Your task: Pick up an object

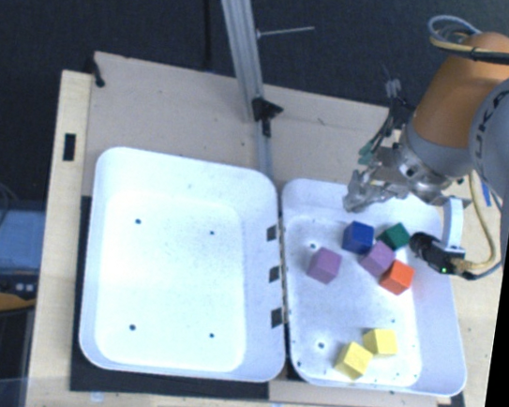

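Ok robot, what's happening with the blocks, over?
Gripper above right bin's far edge, holding nothing visible. Blue block nearest, just below it. Green block and purple block crowd beside it.

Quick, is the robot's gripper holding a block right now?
Gripper: above the blue block, no block seen in it; open or closed cannot be told.

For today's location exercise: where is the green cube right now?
The green cube sits in the right bin, near its far edge, between the blue cube and the orange cube, just beyond a purple cube.
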Action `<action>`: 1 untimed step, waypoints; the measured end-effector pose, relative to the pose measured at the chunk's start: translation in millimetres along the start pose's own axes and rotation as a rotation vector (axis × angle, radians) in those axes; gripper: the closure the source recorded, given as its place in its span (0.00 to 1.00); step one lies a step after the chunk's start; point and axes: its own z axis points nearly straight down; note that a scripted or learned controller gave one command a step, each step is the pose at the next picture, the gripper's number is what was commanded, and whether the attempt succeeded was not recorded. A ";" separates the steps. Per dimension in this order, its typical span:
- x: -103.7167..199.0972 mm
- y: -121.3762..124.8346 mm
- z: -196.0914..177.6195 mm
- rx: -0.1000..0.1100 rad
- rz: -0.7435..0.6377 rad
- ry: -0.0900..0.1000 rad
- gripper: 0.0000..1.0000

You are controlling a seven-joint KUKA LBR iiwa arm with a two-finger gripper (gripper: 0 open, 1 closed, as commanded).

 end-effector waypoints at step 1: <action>-1.4 1.0 -16.9 0.004 -0.003 0.001 1.00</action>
